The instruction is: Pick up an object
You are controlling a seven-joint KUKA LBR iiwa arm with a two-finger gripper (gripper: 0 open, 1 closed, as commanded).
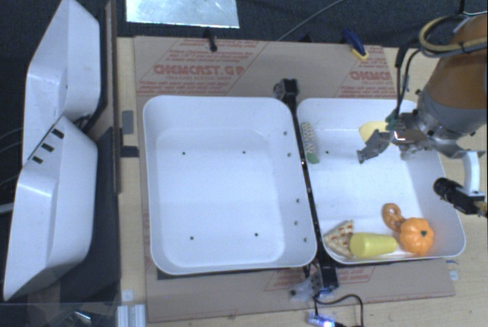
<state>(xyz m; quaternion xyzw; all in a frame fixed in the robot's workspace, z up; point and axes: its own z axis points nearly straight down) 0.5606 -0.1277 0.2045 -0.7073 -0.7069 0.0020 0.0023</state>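
A: Where is the gripper (379, 144)?

B: Over the right bin (450, 245), in its upper half, near the far rim. The arm (457, 89) comes in from the right above the bin's right wall.

A: And its fingers?

B: One dark finger (369, 151) points down and left; whether the pair is spread or closed, I cannot tell. Nothing shows between them.

A: What lies close to it?

B: A pale yellow object (371, 129) just beside the fingertip, toward the far rim. A corn cob (309, 142) lies along the left wall, by the divider between the bins.

A: The rest?

B: Crowded along the near edge: a pizza slice (340, 237) in the near left corner, a yellow pepper (373, 245) touching it, then a small orange pumpkin (416, 235) with a pretzel (392, 215) just beside it.

A: Any open floor?

B: The middle of the right bin is bare white, between the gripper and the near-edge cluster. The left bin (152, 165) shows its bare floor out to all four walls.
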